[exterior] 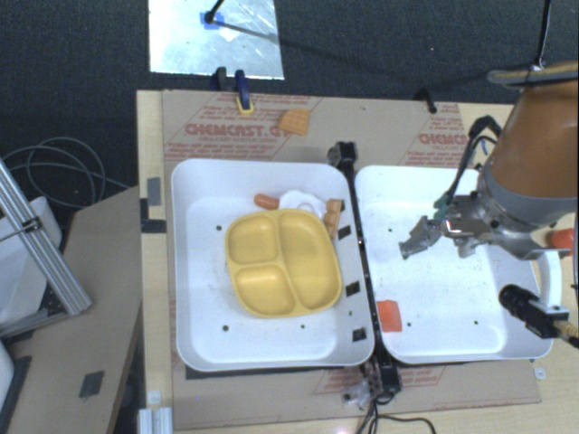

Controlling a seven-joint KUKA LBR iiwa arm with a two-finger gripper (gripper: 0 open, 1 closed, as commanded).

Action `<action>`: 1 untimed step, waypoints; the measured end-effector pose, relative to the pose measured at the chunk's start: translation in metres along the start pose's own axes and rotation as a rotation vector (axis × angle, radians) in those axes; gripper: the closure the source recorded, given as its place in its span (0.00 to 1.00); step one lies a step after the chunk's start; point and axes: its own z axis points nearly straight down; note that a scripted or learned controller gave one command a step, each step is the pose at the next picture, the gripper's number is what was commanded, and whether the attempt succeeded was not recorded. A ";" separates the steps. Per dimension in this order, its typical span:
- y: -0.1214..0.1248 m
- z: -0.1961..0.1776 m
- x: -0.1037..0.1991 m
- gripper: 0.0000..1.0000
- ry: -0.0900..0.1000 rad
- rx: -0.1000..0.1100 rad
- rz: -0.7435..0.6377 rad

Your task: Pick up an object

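Two grey cables (54,174) loop at the far left on dark, nubby carpet (72,61), above one ribbed metal rail (41,251); one crinkled silver sheet (217,34) lies on the carpet further up; below it one blue and yellow clamp (242,93) grips the edge of a brown board (380,125) printed with red letters, and one tan, flat scrap (294,120) lies on that board. Two shallow white bins sit side by side on the board; the left bin (194,333) holds four things: one smooth yellow plate (280,265) with three compartments, and at its upper edge one small orange sausage (267,202), one white rounded piece (303,204) and one tan stub (333,215) by the bin's right wall. The right bin (452,333) holds one orange block (388,315), near its lower left corner; the gripper (414,242) hangs above and right of the block, apart from it, over bare white floor; whether it is spread or pressed together I cannot tell; the grey arm (538,152) with its orange band reaches in from the right.
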 end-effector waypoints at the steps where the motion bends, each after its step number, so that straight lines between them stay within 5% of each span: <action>1: 0.001 -0.006 0.045 0.00 0.002 -0.006 -0.009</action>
